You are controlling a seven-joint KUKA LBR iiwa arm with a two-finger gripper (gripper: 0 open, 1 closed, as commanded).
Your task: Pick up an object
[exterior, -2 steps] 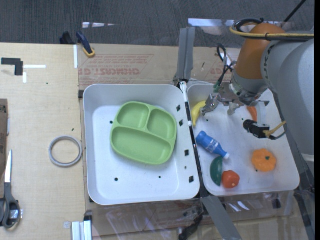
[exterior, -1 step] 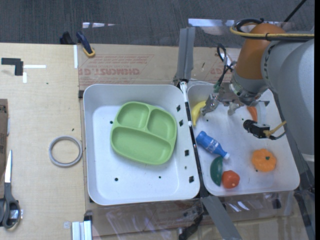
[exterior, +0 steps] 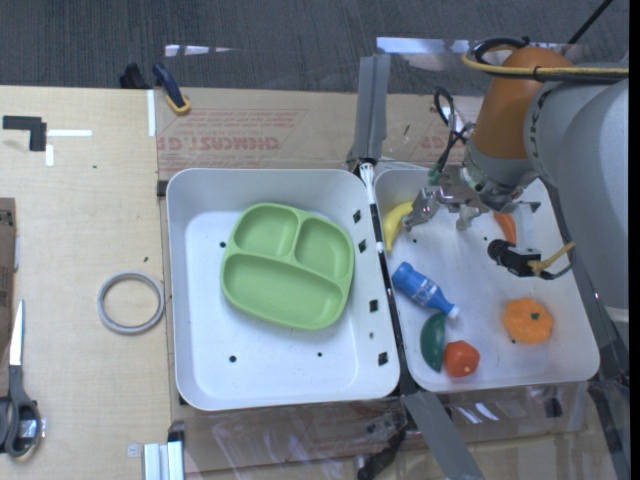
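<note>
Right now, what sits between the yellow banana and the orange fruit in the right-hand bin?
In the camera view, the blue bottle lies roughly between the banana and the orange fruit, a little below the direct line, on the bin's white floor.

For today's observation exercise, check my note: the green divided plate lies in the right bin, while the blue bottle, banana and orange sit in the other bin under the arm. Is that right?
Not quite. The camera view shows the green divided plate in the left bin, not the right. The rest holds: the blue bottle, banana and orange sit in the other bin, under the arm.
</note>
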